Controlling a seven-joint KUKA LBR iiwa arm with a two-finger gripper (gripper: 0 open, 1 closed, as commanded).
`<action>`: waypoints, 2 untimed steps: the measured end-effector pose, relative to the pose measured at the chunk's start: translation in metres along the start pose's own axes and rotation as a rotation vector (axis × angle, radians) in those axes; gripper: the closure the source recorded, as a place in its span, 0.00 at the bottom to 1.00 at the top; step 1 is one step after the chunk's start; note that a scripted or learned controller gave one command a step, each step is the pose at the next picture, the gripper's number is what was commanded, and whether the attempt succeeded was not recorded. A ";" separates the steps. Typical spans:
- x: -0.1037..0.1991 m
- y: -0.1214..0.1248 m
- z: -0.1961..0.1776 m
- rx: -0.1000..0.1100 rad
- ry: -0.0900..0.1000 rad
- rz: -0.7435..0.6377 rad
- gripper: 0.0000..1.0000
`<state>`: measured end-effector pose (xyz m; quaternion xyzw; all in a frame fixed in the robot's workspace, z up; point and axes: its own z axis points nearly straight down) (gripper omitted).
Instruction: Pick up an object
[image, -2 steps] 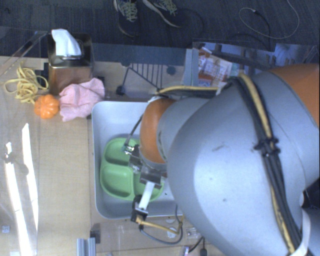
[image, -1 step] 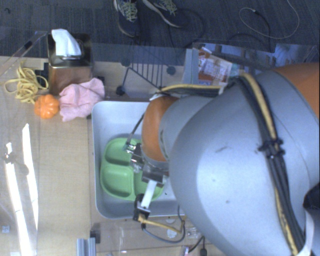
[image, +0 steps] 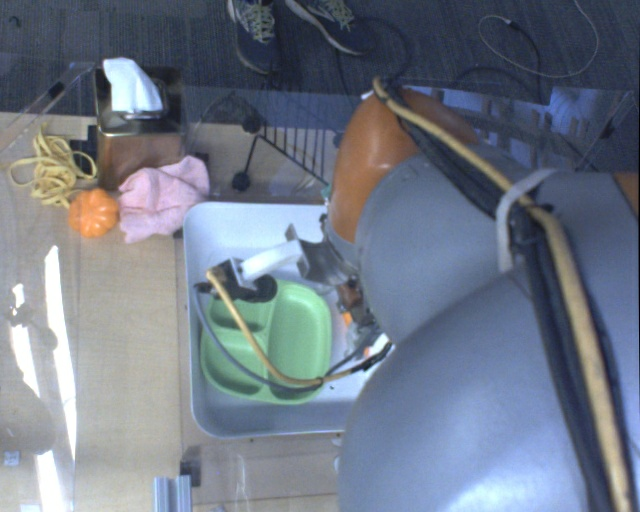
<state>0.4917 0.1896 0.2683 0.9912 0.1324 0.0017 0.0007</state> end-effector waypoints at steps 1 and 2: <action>-0.011 0.024 -0.047 0.000 -0.003 -0.307 1.00; 0.005 -0.042 0.129 0.003 -0.007 -0.338 1.00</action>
